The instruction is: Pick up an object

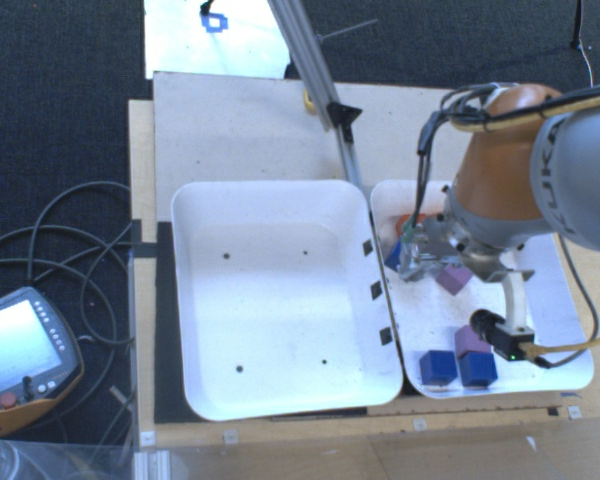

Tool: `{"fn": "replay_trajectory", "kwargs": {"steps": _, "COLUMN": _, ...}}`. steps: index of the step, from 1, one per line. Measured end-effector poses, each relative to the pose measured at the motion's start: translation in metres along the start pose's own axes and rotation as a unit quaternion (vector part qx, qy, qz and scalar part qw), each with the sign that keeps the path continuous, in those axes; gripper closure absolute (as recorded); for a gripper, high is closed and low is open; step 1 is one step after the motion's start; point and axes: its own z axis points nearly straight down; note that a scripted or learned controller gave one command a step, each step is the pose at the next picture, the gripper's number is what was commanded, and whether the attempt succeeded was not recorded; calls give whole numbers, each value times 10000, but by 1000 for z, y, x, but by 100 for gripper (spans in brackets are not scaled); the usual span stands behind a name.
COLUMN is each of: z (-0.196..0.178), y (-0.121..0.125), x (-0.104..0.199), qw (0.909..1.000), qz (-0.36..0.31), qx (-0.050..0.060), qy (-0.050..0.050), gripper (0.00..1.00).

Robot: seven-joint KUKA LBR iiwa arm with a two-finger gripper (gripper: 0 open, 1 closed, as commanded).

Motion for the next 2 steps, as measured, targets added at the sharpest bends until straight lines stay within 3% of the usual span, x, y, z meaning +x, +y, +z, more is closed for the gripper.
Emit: {"fn": "replay_trajectory", "kwargs": {"steps": 2, "z": -16, "y": -3, "x": 95, "qw": 10000, "qz": 0, "qx": 0, "qy": -2, "gripper": 100}}
